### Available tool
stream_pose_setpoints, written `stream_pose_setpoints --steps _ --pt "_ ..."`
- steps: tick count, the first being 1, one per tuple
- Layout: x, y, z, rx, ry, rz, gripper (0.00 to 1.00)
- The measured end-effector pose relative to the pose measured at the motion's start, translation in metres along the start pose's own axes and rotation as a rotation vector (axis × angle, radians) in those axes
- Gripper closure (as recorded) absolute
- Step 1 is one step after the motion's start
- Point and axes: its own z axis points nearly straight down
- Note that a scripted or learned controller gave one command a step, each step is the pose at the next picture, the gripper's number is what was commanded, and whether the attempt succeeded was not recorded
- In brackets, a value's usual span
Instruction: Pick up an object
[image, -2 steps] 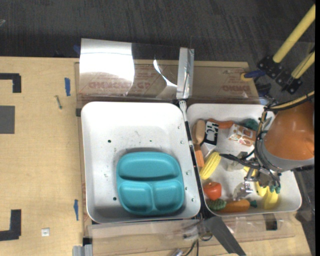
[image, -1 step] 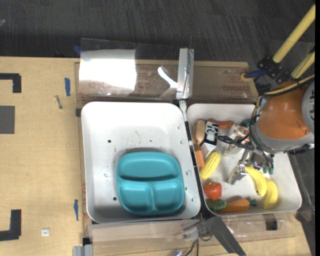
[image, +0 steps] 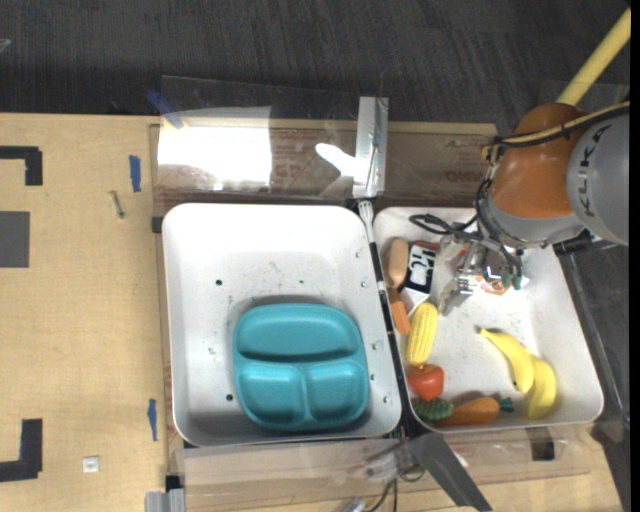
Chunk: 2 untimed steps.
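Two white bins sit side by side on the bench: the left bin (image: 190, 300) holds a teal tray (image: 300, 365), the right bin (image: 570, 330) toy food. At its 12 o'clock the gripper (image: 462, 280) hovers, grip unreadable. Corn (image: 422, 333) lies at 9, banana (image: 520, 365) at 4.

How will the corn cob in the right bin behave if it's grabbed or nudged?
The corn cob looks rigid and roughly cylindrical, so it would probably roll if pushed sideways. It looks like a plastic toy, likely light. Its bumpy, tapering surface may slip from a grip near the ends. It lies close to the bin wall, so finger room looks tight.
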Motion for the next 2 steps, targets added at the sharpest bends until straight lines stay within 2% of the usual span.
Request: stream_pose_setpoints --steps 1,2 --pt "0.062 0.003 -0.001 0.001 0.004 0.041 0.00" --pt "-0.012 0.018 0.001 0.011 0.042 0.013 0.00"
